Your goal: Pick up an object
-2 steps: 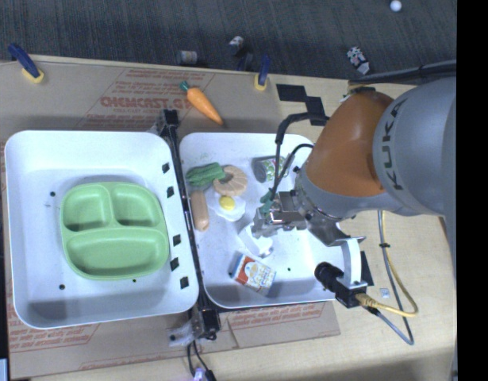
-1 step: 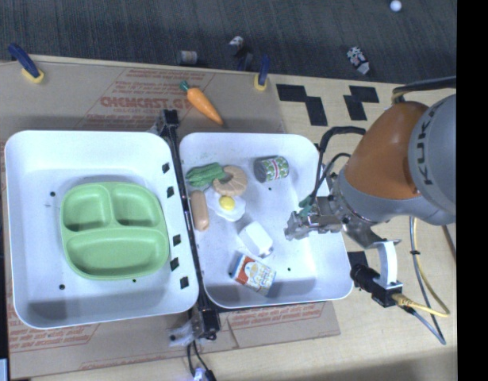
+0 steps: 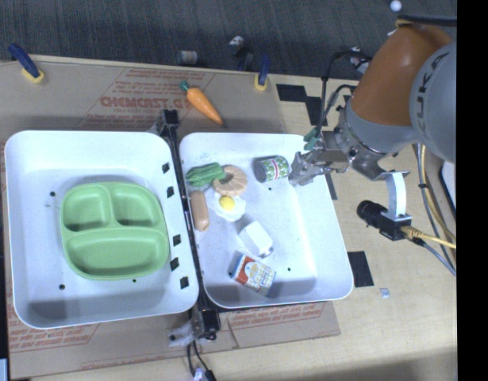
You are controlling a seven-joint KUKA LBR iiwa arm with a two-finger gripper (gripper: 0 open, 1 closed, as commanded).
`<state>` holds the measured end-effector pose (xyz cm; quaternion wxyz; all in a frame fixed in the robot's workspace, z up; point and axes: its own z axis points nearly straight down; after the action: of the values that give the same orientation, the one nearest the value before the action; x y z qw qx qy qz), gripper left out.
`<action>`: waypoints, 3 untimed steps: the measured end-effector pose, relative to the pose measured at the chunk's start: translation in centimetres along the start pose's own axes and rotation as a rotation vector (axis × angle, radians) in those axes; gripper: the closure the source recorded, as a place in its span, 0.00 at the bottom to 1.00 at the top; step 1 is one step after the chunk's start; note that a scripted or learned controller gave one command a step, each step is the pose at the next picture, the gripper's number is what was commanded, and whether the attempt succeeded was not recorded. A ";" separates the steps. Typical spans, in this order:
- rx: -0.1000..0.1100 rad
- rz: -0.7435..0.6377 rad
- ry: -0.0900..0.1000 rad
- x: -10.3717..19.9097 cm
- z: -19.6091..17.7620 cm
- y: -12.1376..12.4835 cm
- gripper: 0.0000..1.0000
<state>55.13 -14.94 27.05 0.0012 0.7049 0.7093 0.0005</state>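
The right bin holds several toy foods. A green can lies on its side near the far right rim. A green pickle, a round brown bun, a fried egg and a sausage cluster at the bin's left. A white block and a small carton lie toward the front. My gripper hangs over the bin's right rim, just right of the can, with nothing seen between its fingers.
The left bin holds a green divided tray. A toy carrot lies on the cardboard behind the bins. Clamps stand at the bench's far edge.
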 end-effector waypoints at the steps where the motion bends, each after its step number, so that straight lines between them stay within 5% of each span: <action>1: 0.004 0.000 0.001 1.6 2.3 3.9 1.00; 2: 0.006 0.000 0.000 1.5 4.1 0.1 1.00; 3: 0.005 -0.001 0.001 5.4 4.0 -0.6 1.00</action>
<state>54.53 -9.51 23.00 -0.0008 0.7044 0.7098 -0.0009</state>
